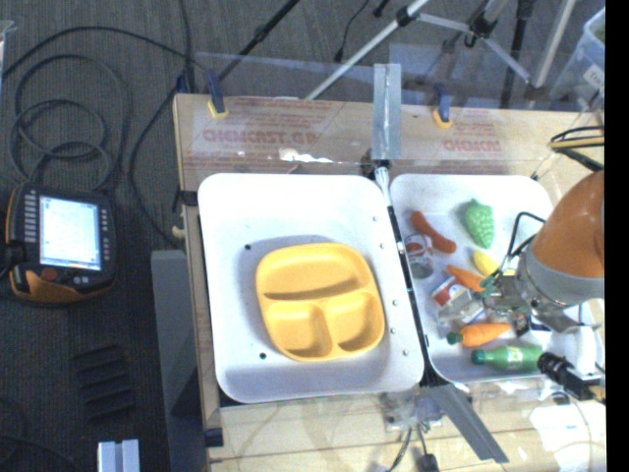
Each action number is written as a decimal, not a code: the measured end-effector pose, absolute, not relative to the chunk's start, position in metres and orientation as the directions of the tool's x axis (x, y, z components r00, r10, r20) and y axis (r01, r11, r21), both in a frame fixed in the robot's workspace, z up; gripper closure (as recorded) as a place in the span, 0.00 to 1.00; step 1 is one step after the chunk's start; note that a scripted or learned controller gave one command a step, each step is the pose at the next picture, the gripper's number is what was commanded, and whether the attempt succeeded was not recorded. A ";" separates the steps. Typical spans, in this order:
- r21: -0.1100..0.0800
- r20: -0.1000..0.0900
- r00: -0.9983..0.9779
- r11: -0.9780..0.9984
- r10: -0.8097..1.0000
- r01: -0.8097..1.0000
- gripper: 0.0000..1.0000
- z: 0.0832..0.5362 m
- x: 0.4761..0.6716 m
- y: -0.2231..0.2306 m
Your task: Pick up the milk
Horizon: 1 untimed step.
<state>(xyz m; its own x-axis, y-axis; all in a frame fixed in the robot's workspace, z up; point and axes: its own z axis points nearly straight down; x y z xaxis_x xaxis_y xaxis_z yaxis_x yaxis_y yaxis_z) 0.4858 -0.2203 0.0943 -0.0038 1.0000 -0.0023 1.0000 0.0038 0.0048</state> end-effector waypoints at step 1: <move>0.010 -0.005 -0.045 0.045 0.999 0.999 0.00 0.091 0.498 -0.226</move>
